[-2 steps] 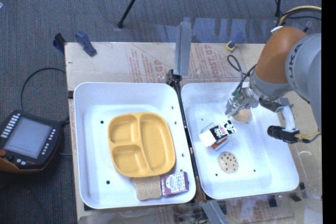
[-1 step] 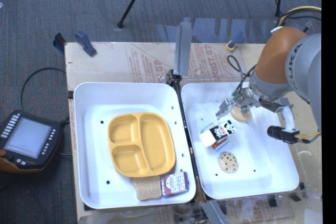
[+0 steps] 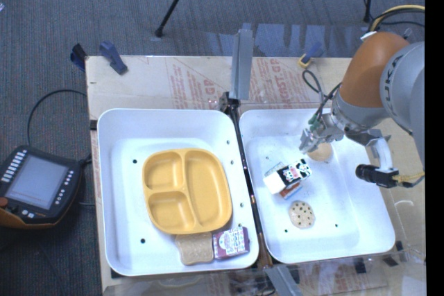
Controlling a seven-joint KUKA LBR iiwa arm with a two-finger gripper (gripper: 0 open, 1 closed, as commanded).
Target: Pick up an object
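Reaching in from the right, the grey arm with its orange band holds the pincer point(image 3: 313, 137) low over the upper part of the right bin point(image 3: 374, 232). Whether it is spread or pressed together cannot be told at this slant. Just beside its tip, to the lower right, lies a small round tan object point(image 3: 321, 152), partly covered by the wrist; no contact between them is clear.

Near the middle of that bin lies a small white carton point(image 3: 286, 177) with black markings and a dark red underside. Its long axis runs on a diagonal, from lower left up to upper right, so its upper end points toward the pincer, though the two are apart. Below the carton, a little apart from it, lies a round speckled cookie point(image 3: 301, 214), flat on the bin floor.

The left bin point(image 3: 114, 149) holds a yellow divided plate point(image 3: 186, 189). At the plate's lower edge lie a tan slice of bread point(image 3: 193, 248) and, touching it on the right, a small maroon packet point(image 3: 231, 242).

Both bins sit side by side on the tabletop point(image 3: 180, 80).
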